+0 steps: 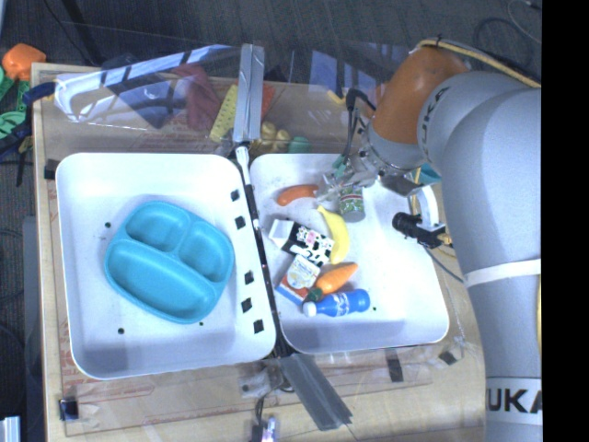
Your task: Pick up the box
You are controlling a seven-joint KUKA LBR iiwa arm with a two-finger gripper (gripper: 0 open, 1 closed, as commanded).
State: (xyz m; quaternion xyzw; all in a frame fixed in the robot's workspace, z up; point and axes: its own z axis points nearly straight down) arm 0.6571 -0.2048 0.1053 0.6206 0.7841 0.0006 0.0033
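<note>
The box (307,243) lies unlifted mid right bin (414,311), while the jaws (348,184), state untellable, hover farther back near the sausage (296,194).

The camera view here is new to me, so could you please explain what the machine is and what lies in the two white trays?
This is one camera fixed above a bench, looking down at a slant. The big grey shape on the right is a robot arm with an orange band near its wrist. Its hand is at the far side of the right bin; I cannot tell whether it grips anything. That bin holds toy food: a banana, a carrot, a blue bottle, an orange sausage shape, a cow-patterned carton and a small box. The left bin holds a blue divided plate.
</note>
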